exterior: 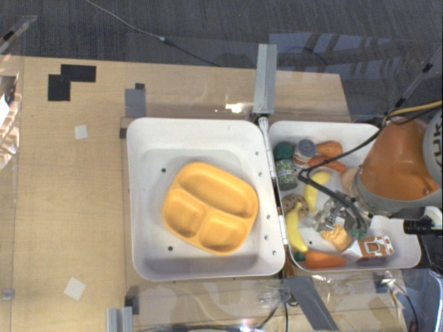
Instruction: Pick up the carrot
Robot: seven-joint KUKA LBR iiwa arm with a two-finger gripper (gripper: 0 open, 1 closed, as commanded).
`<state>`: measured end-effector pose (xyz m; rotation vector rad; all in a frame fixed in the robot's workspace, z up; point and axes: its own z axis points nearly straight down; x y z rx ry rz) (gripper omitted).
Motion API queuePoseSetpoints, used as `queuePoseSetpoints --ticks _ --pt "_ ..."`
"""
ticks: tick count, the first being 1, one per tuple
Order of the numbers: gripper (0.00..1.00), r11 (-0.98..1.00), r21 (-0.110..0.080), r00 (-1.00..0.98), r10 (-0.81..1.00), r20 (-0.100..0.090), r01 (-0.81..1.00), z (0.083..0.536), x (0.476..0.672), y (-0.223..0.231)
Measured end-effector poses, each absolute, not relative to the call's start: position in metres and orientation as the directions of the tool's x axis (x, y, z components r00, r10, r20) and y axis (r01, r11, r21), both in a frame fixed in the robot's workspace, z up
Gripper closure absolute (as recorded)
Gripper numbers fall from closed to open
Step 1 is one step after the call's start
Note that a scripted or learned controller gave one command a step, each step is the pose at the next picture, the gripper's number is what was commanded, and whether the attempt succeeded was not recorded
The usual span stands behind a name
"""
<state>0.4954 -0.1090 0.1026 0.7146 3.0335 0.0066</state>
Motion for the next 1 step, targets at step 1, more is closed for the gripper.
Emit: queuePoseSetpoints --ticks 1 --pt "0.00 0.895 0.010 -0.895 0.446 -0.022 0.446 0.1020 0.4950 -0.1089"
